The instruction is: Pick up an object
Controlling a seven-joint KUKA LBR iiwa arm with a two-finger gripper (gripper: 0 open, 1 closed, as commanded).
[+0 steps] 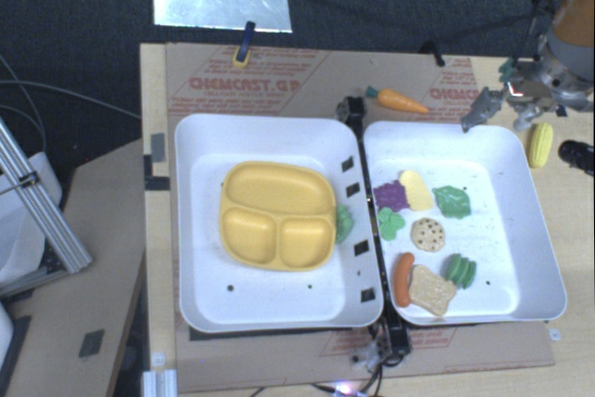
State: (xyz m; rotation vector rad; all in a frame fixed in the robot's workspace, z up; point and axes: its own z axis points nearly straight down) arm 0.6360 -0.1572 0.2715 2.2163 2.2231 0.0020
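The arm comes in at the right, its gripper (500, 107) poised over the top right corner of the right bin (530, 200). Its two fingers stand spread apart with nothing between them.

The toy food lies in that right bin. Near the bin's left wall sits a purple bunch of grapes (390, 195), touching a pale yellow piece (417, 190) on its right. A green leaf (453, 201) lies just beside that, toward the bin's middle. Below the grapes rests a small green broccoli piece (390, 223), and next to it a round speckled cookie (429, 234). Toward the bottom edge lie a red sausage (403, 278), a slice of toast (432, 290) touching it, and a dark green ridged vegetable (460, 270) at the toast's upper right.

The left bin (195, 200) holds a yellow divided plate (277, 215) near its middle, with a pale green piece (345, 222) tucked against the plate's right edge.

Outside the bins, an orange carrot (397, 100) lies on the cardboard sheet (279, 84) above the right bin's top left corner, and a yellow corn cob (539, 145) rests just past the bin's right rim.
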